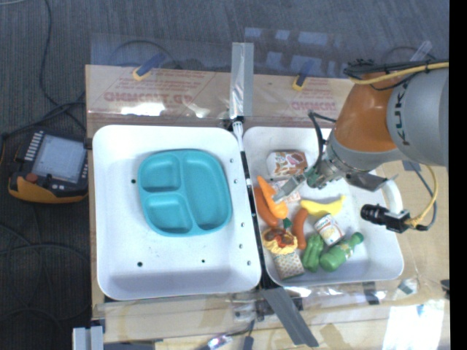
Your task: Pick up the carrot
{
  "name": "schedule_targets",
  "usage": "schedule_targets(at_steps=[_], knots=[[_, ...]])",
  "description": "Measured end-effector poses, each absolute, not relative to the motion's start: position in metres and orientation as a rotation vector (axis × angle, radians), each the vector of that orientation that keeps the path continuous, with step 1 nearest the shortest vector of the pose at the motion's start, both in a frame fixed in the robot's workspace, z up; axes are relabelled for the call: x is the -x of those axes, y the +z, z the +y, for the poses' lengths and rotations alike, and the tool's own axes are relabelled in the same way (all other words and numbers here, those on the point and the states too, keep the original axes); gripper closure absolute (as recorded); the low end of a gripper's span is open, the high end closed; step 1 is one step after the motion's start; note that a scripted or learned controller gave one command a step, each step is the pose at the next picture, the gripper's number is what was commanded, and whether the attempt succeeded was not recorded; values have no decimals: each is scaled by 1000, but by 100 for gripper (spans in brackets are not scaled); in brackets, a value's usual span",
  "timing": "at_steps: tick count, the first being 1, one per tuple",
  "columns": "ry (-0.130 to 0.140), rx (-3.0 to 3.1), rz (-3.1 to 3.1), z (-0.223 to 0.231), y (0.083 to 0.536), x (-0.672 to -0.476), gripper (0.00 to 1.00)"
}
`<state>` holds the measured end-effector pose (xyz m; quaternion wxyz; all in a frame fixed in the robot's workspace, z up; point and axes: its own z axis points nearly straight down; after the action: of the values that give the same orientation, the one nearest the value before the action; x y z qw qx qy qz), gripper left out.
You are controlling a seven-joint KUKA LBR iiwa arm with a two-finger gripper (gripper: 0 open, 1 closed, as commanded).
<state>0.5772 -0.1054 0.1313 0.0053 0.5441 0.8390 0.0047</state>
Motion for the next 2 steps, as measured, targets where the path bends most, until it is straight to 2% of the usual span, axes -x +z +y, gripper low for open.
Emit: schedule_targets(at_steps=[1, 2], knots=[[9, -1723, 2612, -107, 89, -503, 0], [-8, -2139, 2304, -166, 142, -556, 0]])
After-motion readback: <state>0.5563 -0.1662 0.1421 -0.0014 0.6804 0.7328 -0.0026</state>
